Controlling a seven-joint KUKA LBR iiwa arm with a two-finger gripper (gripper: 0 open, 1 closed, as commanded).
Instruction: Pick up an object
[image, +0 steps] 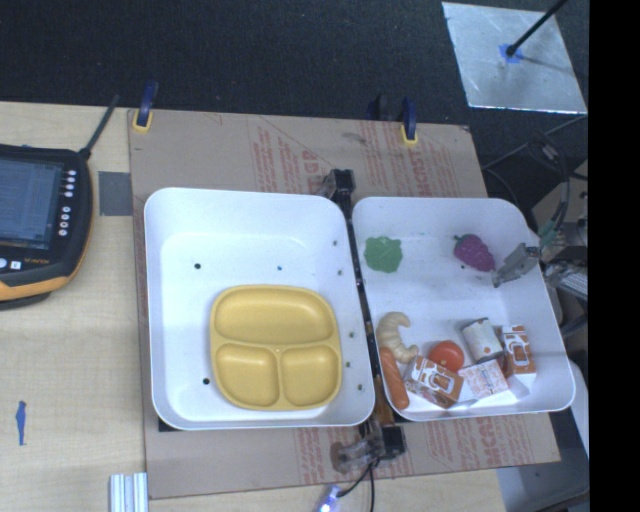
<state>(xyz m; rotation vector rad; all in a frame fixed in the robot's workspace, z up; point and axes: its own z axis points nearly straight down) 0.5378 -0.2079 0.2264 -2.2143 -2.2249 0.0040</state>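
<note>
Brown cardboard (250, 150) lies under two white bins. Low in the right bin (440, 290) we see a carrot (394, 379), tomato (447, 354) and small boxes (484, 379). Left, a yellow tray (276, 346). Higher up sit a green toy (382, 253) and purple grapes (473, 252). Our gripper (515, 265) waits at the right edge; we cannot tell its jaws.

The left bin (170, 300) holds a divided tray (277, 347) toward its near side, while the right bin (440, 215) has two items far, a heap of items near, and the gripper (516, 264) at its right rim.
</note>
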